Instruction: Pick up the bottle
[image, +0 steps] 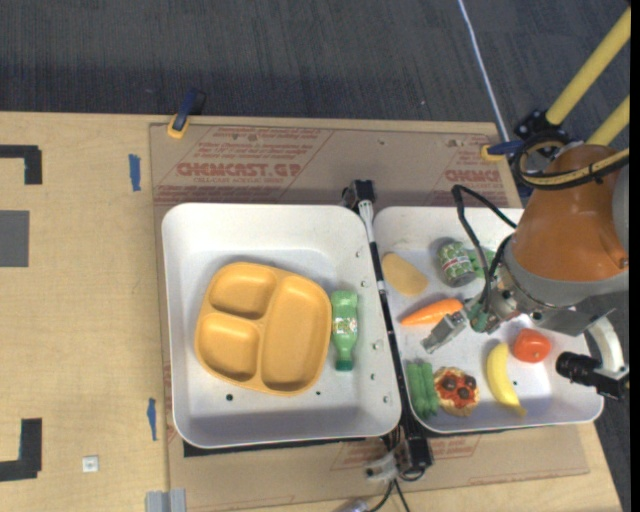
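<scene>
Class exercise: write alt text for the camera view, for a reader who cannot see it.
A green bottle lies in the left bin beside a yellow tray. The gripper hangs over the right bin, near a carrot and a banana.

Green bottle (344, 329) lies in left bin (270, 228) beside yellow tray (263, 327).

bins: 2 (185, 300) (585, 405) | tray: 1 (265, 327) | bottle: 1 (344, 328) | carrot: 1 (430, 311) | banana: 1 (502, 377) | tomato: 1 (531, 346) | pizza: 1 (458, 389) | potato: 1 (404, 273) | green can: 1 (455, 260) | green pod: 1 (421, 388) | gripper: 1 (445, 331)
</scene>
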